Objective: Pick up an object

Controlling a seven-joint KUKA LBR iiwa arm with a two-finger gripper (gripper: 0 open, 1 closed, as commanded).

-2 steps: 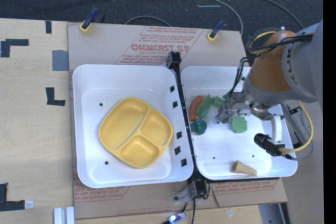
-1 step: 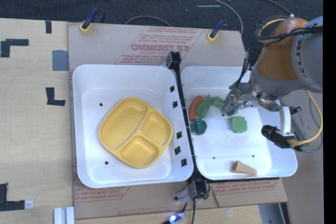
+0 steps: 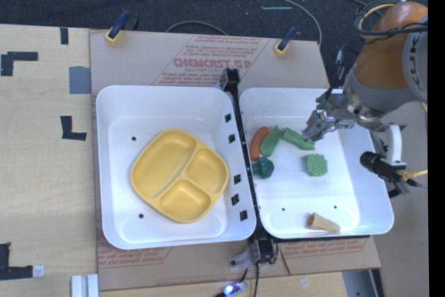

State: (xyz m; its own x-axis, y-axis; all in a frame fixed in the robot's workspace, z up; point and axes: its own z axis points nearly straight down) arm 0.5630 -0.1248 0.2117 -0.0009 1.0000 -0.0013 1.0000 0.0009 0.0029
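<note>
- Green stick [image 3: 298, 140]: lies in the right bin [image 3: 361, 209], upper middle part, tilted, its 3 o'clock end right under the hand [image 3: 318, 126].
- Hand: low over the right bin at about 12 o'clock of the bin floor, at the stick's right end. Can't tell whether the fingers are apart or together, and no object is clearly between them.
- Arm [image 3: 389, 59]: grey with orange band, enters from 3 o'clock, above the bin's upper right corner.
- Orange sausage-shaped piece [image 3: 257, 140]: near the bin's left wall, standing roughly 12-to-6.
- Green wedge [image 3: 271, 141]: just beside the orange piece at its 3 o'clock, touching or almost touching the stick's left end.
- Dark green lump [image 3: 263, 167]: at 6 o'clock of the orange piece, near the left wall.
- Light green bumpy block [image 3: 316, 165]: middle of the bin, at 5 o'clock of the hand, apart from the rest.
- Tan wedge [image 3: 323, 222]: near the bin's lower wall, at 6 o'clock, well apart from the others.
- Left bin [image 3: 115, 149]: holds a yellow divided plate [image 3: 180, 174], three compartments, sitting at a slant in the middle.
- Desk [image 3: 42, 170]: light wood with black tape marks at 9 o'clock; cardboard sheet [image 3: 201, 62] under both bins, held by two blue-yellow clamps [image 3: 117, 28] at its upper edge.
</note>
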